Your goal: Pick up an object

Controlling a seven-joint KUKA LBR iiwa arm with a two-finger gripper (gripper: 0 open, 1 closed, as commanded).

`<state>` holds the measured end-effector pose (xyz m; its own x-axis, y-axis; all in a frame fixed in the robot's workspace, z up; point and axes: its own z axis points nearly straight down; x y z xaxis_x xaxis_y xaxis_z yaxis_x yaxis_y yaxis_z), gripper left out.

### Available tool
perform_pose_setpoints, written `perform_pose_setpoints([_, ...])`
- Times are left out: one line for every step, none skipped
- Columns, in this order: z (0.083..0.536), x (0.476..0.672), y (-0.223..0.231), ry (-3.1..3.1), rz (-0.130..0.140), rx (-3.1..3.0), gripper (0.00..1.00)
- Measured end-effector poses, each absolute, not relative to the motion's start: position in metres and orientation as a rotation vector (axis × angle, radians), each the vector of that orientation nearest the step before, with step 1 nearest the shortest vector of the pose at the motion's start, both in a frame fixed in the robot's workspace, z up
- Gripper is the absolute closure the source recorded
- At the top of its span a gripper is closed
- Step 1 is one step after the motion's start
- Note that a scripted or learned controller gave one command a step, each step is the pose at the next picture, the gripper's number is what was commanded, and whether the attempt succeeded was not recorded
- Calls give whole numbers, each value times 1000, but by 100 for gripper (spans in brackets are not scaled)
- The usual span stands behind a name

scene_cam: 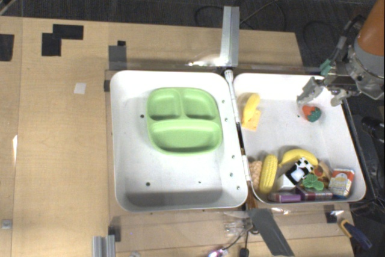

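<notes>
Because the arm reaches in from the right, its gripper point(320, 91) hangs over the upper right part of the right bin point(283, 129), grey fingers pointing down toward the floor of the bin; whether they are spread or closed I cannot tell from this slant.

Camera view, contents listed:
- Small red-and-green toy point(311, 112): just below and beside the fingertips, lying alone on bare white; nothing shows it gripped. Judged the likeliest pick target, being isolated and nearest.
- Yellow block-like toy point(251, 111): against the right bin's left wall, well apart from the gripper.
- Heap along the near edge: corn cob point(268, 173), banana point(298, 156), a black-and-white item point(298, 173), a purple marker point(289, 195), a small carton point(341, 182); crowded, so harder to grasp singly.
- Left bin point(129, 147): holds a green divided plate point(183, 119), lying flat at its middle.
</notes>
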<state>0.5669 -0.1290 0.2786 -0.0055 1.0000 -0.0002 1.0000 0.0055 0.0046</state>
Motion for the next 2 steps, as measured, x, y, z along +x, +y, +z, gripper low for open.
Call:
perform_pose_setpoints([387,550,-162,2186,7,2247,0])
perform_pose_setpoints([261,593,-155,2280,4,2156,0])
